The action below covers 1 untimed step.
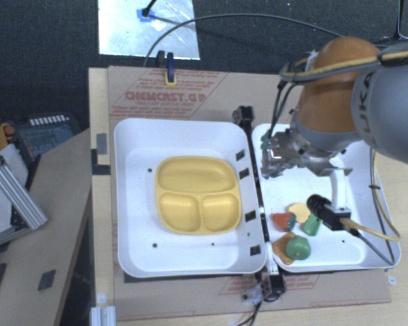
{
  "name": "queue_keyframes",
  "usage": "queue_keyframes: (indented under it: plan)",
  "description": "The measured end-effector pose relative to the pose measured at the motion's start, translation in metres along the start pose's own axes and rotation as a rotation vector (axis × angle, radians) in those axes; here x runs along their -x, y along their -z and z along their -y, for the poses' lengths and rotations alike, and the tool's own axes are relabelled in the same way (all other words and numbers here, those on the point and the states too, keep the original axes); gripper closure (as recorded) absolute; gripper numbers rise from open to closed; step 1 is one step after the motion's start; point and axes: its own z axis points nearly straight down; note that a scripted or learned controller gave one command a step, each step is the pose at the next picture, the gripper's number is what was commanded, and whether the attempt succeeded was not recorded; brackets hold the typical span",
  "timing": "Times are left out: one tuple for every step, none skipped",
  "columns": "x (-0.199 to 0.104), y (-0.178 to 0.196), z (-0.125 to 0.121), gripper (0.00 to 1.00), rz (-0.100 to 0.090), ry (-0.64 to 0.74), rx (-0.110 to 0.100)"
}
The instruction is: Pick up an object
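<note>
Green toy (pixel 300 248) in right bin (pixel 334 255), yellow tray (pixel 197 194) in left bin (pixel 132 182)

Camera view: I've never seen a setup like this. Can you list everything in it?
Left bin: one, white, on the cardboard.
Right bin: one, white, beside it.
Tray: one, yellow, three compartments, in the left bin.
Round piece: one, green, right bin's near part.
Orange piece: one, orange, against the round piece.
Red piece: one, red, just beyond those.
Yellow piece: one, yellow, beside the red piece.
Small green piece: one, green, by the yellow piece.
Cardboard: one, brown, red lettering, under both bins.
Shiny sheet: one, silver, beyond the bench.
Arm: one, grey with orange, from the right.
Claw: one, metallic, over the right bin.
</note>
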Motion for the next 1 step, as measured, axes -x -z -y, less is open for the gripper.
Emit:
queue_keyframes:
  plan:
    - [-0.0440, 0.0007, 0.0032, 1.00, 0.001, -0.003, 0.000]
